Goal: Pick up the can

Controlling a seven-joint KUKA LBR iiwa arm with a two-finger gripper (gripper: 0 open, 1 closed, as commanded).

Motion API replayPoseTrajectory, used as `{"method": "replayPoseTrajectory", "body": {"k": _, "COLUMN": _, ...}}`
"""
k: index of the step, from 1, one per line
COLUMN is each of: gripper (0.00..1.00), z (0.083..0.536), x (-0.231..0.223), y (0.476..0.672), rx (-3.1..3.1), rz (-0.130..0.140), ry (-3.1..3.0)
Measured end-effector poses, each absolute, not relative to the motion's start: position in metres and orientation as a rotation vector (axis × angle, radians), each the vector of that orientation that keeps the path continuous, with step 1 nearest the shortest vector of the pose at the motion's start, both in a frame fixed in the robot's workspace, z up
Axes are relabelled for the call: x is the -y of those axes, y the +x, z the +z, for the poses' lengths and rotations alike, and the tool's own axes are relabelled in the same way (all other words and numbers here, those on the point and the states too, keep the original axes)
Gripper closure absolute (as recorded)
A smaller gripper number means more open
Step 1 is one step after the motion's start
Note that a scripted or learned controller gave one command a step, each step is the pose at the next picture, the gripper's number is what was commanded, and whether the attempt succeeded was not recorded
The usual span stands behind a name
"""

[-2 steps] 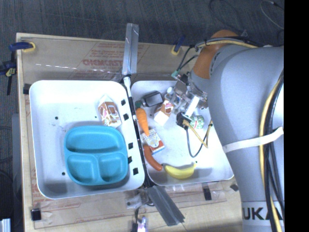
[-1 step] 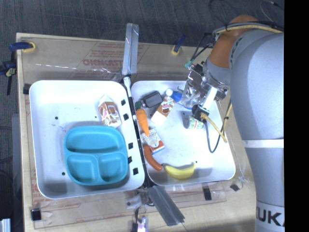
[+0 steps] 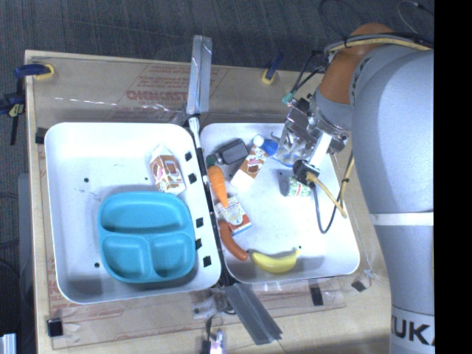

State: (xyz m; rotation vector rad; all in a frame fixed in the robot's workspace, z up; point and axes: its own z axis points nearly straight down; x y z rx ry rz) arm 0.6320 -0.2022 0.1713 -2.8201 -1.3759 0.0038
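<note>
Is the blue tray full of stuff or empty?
Empty. The blue tray in the left bin shows bare blue in all three compartments.

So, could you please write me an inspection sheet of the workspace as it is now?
Surface: two white bins side by side on a bench.
Job's things: can lying in the right bin.
Clutter: blue tray and carton in the left bin; carrot, banana, black box in the right.
Pincer: above the right bin, near the can; grip unclear.
Cables: yellow cable hanging from the wrist.
Surroundings: dark floor.
</note>
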Motion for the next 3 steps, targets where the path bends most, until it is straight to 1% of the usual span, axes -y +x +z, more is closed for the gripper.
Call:
{"method": "replayPoseTrajectory", "body": {"k": 1, "gripper": 0.00, "z": 0.102, "x": 0.198, "y": 0.575, "rx": 1.369, "rz": 0.008, "ry": -2.822}}
{"method": "replayPoseTrajectory", "body": {"k": 2, "gripper": 0.00, "z": 0.090, "x": 0.203, "y": 0.552, "rx": 1.275, "rz": 0.009, "ry": -2.865}}
{"method": "replayPoseTrajectory", "body": {"k": 3, "gripper": 0.00, "z": 0.092, "x": 0.199, "y": 0.642, "rx": 1.294, "rz": 0.005, "ry": -2.859}}
